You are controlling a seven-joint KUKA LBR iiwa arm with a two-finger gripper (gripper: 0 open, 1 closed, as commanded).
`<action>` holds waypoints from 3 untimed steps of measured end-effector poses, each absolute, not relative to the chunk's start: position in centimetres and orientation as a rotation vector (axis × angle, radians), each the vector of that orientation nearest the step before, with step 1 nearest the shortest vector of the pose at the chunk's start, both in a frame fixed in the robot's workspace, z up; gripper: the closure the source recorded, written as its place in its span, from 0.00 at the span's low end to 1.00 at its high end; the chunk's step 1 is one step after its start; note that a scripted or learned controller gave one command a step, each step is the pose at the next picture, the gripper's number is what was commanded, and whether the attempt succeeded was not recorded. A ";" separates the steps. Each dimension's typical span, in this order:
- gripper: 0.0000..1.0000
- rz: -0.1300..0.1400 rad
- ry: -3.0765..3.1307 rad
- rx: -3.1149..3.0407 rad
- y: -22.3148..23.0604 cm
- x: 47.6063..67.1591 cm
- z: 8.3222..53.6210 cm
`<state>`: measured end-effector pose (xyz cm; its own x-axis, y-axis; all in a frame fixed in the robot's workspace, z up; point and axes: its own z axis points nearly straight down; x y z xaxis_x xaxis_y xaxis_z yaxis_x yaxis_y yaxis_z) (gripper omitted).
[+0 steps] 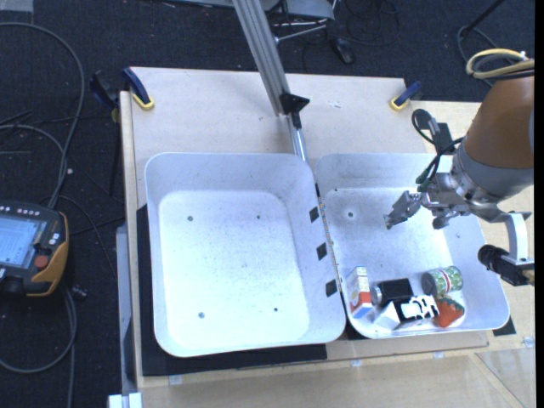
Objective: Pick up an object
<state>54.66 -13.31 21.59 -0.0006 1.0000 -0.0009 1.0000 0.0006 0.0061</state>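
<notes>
Over the right bin (476,253), toward its middle, I have the gripper (399,213) hanging with its tip pointing to nine o'clock. Nothing sits between the fingers, but I cannot tell whether they are spread or closed; they are too small and blurred. Out from there, toward five o'clock, the objects lie heaped against the bin's near wall: a small carton (360,286) at the left, a black block (394,291) beside it, a black-and-white piece (411,310) just below, a green can (444,280) and a red thing (451,313) at the right. They touch or overlap, so I judge the pick not yet begun. My worry is the crowding: a descent into the heap may strike two items at once and push them apart, or the fingers may catch the sloped wall. The can, on its side, would likely roll away. At nine o'clock lies the left bin (170,228).
</notes>
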 end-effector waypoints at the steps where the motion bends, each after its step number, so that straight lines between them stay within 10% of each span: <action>1: 0.00 -0.001 2.226 2.219 -9.2 53.7 19.2; 2: 0.00 0.002 2.217 2.222 -12.7 52.0 23.8; 3: 0.00 -0.009 2.228 2.226 -10.9 52.1 12.9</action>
<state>52.12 -10.94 12.90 -0.0009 1.0000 0.0015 1.0000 0.0009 -0.0092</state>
